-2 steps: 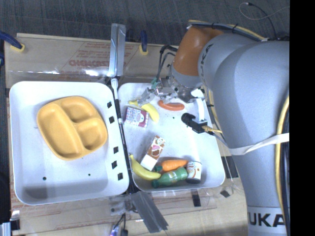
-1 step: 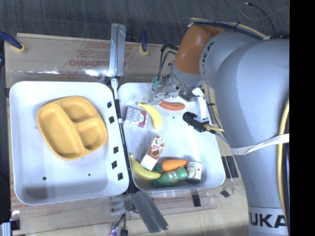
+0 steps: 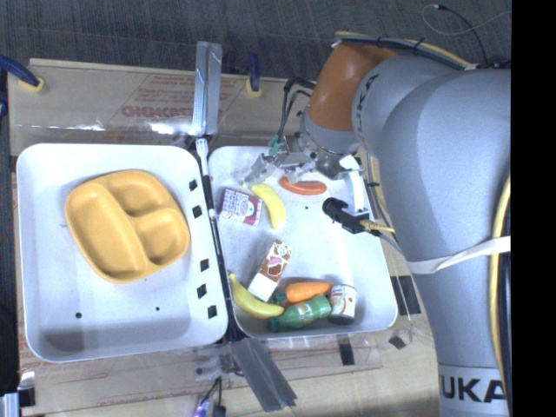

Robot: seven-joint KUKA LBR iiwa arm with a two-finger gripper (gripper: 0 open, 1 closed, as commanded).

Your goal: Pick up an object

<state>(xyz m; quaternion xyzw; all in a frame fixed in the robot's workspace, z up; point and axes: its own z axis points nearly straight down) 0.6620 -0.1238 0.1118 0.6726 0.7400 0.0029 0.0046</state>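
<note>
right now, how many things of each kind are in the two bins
bananas: 2
cartons: 2
carrot: 1
green bottle: 1
small can: 1
sausage: 1
yellow divided plate: 1
total: 9

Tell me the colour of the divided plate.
Plain yellow, with no pattern. The camera view shows the divided plate well, from above.

right bin (image 3: 334,252): right rim hidden under the arm (image 3: 434,163) | lower banana (image 3: 250,302): middle covered by a small carton (image 3: 272,268) | purple packet (image 3: 241,206): print too small to read
</note>
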